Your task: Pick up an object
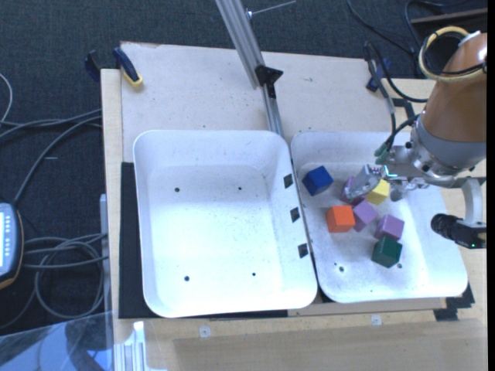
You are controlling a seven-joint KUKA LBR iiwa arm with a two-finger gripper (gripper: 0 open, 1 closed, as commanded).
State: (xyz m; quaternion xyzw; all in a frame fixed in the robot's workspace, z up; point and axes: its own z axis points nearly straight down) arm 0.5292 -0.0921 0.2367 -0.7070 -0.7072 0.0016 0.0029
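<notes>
The right bin (433, 284) holds several small blocks. A blue cube (317, 180) lies near its left wall, with an orange cube (340, 218) just below it. Two purple blocks (363, 211) (390, 226) and a dark green cube (386, 251) sit in the middle. A yellow block (379, 193) lies right beside my gripper (363, 184), which is down low in the bin, reaching in from the right above the purple and orange blocks. The arm's orange band (456, 107) hangs over the bin's right side.
The left bin (155, 207) stands beside the right one, a black-clipped divider between them. A slanted metal rail (247, 37) runs from the top down to the bins. Clamps sit on the board's far corners, and cables lie on the floor at left.
</notes>
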